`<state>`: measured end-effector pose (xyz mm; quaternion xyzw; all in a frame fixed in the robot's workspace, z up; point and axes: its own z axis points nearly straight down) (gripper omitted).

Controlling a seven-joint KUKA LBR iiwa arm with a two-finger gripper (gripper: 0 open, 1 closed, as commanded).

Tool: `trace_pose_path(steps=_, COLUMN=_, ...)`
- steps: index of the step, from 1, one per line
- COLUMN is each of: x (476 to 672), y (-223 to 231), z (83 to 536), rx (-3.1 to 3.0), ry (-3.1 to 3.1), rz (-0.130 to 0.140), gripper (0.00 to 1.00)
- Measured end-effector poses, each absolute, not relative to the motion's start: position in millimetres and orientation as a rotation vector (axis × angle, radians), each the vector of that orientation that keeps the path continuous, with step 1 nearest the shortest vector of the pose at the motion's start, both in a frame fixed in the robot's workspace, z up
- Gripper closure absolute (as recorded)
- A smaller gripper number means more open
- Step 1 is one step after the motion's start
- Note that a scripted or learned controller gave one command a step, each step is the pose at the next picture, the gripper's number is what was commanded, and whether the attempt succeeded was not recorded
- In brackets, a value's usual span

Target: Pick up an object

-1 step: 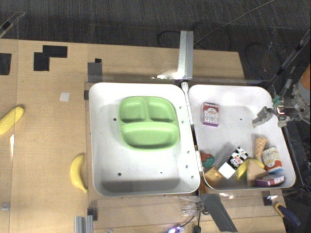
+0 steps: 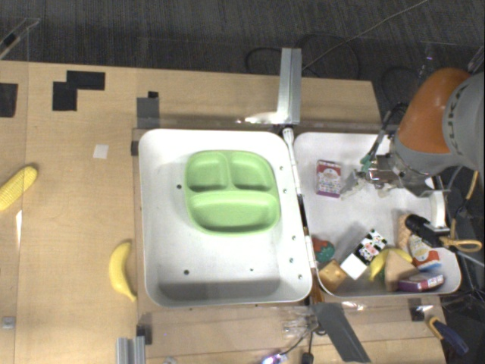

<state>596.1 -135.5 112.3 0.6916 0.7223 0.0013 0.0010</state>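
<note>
The task is not done yet, and most of it remains. The gripper (image 2: 373, 173) hangs over the upper part of the right bin (image 2: 333, 226), at the end of the grey arm (image 2: 455, 131) with its orange band. I cannot tell how far the tool is open, because its end is small and mixed with cables in this view. Nothing is visible in its hold, so I judge that no object is picked up.

The closest candidate is the small red and white box (image 2: 329, 178), which lies just beside the tool, on the side away from the arm, and does not touch it. The other objects are well apart from the tool, piled in the near corner of the same bin: a black and white block (image 2: 371, 245), a white block (image 2: 353, 266) and a yellow toy (image 2: 378, 266) among them.

The green tray (image 2: 230, 190) lies in the left bin (image 2: 159, 226), far from the tool. Two bananas (image 2: 120, 269) (image 2: 17, 187) rest on the bench outside the bins.

What is left, in my judgement: to go down on one object, close on it and lift it.
</note>
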Motion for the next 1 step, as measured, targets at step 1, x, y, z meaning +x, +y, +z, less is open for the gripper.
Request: trace_pose_path(steps=1, x=671.2, y=-101.1, z=100.1, rx=1.931, ry=2.45, rz=0.018, gripper=0.0)
